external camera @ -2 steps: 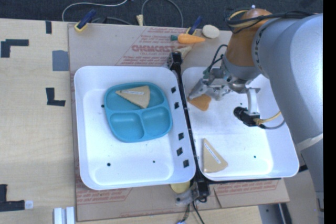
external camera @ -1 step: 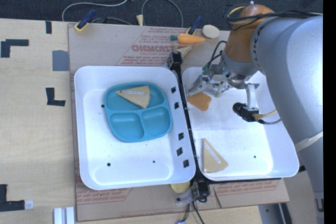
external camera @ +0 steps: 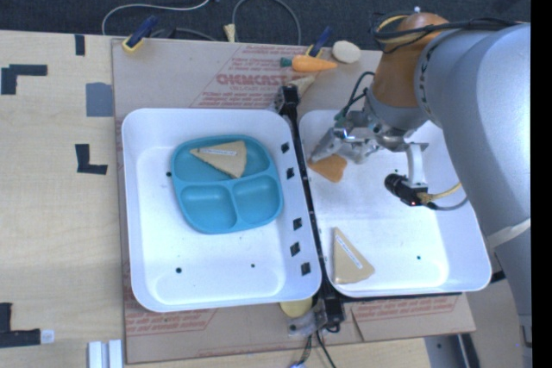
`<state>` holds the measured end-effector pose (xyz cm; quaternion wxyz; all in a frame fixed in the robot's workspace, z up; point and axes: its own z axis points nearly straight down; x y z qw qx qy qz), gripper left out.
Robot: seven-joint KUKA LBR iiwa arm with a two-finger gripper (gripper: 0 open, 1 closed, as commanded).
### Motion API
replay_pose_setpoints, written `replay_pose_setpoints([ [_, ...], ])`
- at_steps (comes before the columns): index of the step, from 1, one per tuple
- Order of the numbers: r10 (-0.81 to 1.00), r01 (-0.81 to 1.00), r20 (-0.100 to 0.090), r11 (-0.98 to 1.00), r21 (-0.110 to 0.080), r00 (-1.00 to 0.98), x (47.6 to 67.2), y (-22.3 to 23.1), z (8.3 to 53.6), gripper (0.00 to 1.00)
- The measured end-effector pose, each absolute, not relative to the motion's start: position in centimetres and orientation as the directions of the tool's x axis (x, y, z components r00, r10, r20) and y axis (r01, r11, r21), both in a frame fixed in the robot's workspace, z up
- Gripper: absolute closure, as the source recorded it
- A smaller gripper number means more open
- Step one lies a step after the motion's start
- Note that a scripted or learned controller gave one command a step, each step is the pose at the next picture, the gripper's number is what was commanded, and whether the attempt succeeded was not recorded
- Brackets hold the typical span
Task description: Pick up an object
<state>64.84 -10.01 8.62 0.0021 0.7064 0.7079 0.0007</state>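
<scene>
Left bin [external camera: 147,211]: blue sectioned plastic plate [external camera: 226,185] carrying a tan wedge [external camera: 222,157]. Right bin [external camera: 457,267]: small orange-brown chunk [external camera: 329,169] sits just left of and below the two-finger gripper [external camera: 338,147], touching it. Grip state cannot be told; a second tan wedge [external camera: 348,257] lies well apart, toward the near edge.

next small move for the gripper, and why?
Probably lift straight up a little to test the grasp. The gripper sits low in the right bin, right at an orange-brown piece near the divider; whether it holds the piece can't be seen. The wedge lies apart, nearer the front.
</scene>
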Motion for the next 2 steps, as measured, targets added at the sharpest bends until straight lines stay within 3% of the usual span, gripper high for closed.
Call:
replay_pose_setpoints([
  [1, 1.000, 1.000, -0.003, 0.001, 0.004, -0.001, 64.39, -9.74, 8.62, 0.00],
  [2, 1.000, 1.000, 0.000, 0.002, 0.001, -0.002, 65.33, -9.86, 8.58, 0.00],
])
